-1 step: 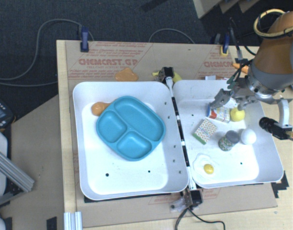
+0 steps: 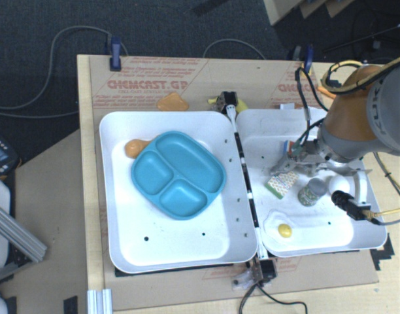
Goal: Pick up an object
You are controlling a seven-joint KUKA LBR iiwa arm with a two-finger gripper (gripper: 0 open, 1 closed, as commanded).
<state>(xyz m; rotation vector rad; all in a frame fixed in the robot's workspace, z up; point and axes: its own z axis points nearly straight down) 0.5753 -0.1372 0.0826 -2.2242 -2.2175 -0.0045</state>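
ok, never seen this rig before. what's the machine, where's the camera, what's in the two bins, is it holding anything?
The machine is a single robot arm, grey with an orange band above the wrist, reaching in from the right. The one camera is fixed above the bench and looks down at a slant on two shallow white bins set side by side.

The left bin holds a blue divided plate with a small orange object tucked at its upper left edge. The right bin holds a green and white packet, a small grey can-like object and a yellow and white toy that looks like a fried egg.

The gripper is low over the right bin, near the packet. Its fingertips are too cluttered to read, so a hold cannot be confirmed.
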